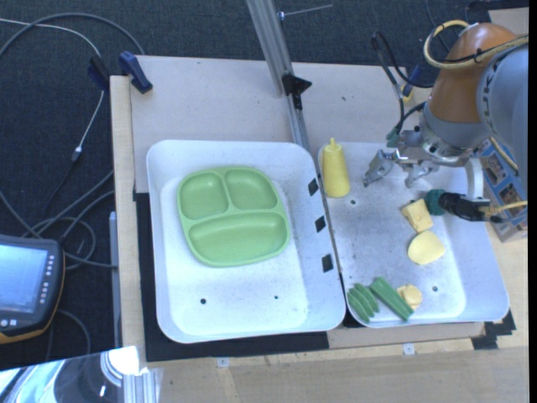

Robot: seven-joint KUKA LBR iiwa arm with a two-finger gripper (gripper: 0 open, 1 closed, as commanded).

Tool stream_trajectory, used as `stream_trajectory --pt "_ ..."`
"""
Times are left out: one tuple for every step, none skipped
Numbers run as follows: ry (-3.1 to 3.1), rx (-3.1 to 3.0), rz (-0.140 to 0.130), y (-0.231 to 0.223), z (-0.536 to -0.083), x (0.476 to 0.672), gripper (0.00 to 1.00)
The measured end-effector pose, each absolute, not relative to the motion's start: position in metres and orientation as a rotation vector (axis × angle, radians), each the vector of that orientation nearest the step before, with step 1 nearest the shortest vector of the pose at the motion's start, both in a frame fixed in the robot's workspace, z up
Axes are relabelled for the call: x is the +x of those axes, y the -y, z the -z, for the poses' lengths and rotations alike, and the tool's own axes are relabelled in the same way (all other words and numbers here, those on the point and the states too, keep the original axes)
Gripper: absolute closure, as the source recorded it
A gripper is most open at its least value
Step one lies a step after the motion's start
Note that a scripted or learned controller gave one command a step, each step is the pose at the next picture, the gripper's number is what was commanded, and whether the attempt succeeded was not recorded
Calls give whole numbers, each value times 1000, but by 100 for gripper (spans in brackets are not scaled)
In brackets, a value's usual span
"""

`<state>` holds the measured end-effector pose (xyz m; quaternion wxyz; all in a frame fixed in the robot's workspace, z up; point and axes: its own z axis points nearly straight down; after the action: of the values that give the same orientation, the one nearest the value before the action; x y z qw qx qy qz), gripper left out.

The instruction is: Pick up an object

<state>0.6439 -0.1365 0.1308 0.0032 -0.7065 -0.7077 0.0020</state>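
Yellow mustard bottle [335,169] lying at upper left of the right bin [369,233], just left of the gripper [394,169]. Fingers spread, holding nothing. Better to drop lower, straddle the bottle across its narrow width, then close and lift straight.

The arm [491,74] comes in over the far right corner of the worktop, its grey body bulking against the right edge. The orange band [460,78] sits above the wrist, and below it the wrist narrows to a grey collar ringed with cables. From there the tool [388,164] points down and leftward, hanging low near the worktop's far edge, on its right half. Its metal fingers [375,170] are small and partly lost in glare, so their spread cannot be judged. Nothing can be made out between them.
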Motion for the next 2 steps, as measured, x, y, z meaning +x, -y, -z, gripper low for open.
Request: stream_trajectory --pt "2224 -2219 2 136 -146 646 100" --pt "2227 -2222 6 132 -191 649 100"
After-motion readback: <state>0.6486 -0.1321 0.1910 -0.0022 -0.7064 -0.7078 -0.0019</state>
